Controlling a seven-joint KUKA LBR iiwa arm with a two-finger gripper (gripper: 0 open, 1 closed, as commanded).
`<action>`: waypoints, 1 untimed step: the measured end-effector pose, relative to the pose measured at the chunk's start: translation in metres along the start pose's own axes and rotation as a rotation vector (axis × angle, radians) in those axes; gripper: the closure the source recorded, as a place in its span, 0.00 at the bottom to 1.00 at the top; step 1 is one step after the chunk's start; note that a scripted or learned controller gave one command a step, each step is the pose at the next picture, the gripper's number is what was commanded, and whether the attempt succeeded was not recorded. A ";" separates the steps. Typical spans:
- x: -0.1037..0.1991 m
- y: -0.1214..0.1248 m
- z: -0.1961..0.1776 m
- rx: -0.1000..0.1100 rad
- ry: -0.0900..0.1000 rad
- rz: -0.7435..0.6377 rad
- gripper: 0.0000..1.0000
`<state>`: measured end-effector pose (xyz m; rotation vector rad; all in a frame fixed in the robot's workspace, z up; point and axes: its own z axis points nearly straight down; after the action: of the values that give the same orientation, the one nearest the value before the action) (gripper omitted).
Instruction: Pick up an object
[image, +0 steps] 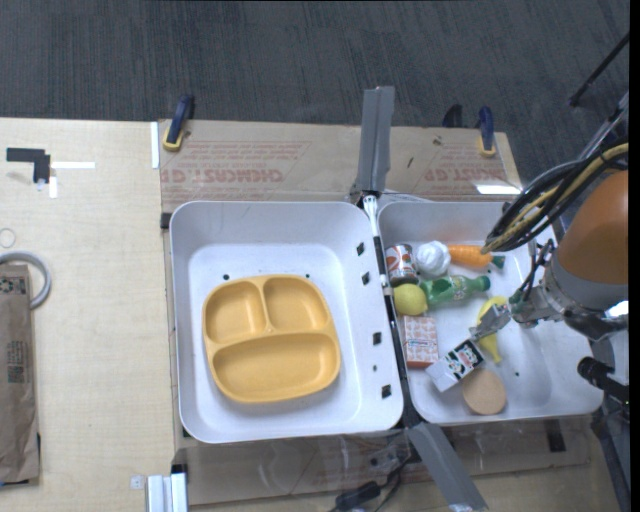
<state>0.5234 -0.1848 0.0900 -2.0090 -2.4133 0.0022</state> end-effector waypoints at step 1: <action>-0.001 0.000 -0.007 0.002 0.000 0.003 1.00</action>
<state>0.5234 -0.1858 0.0971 -2.0123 -2.4092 0.0043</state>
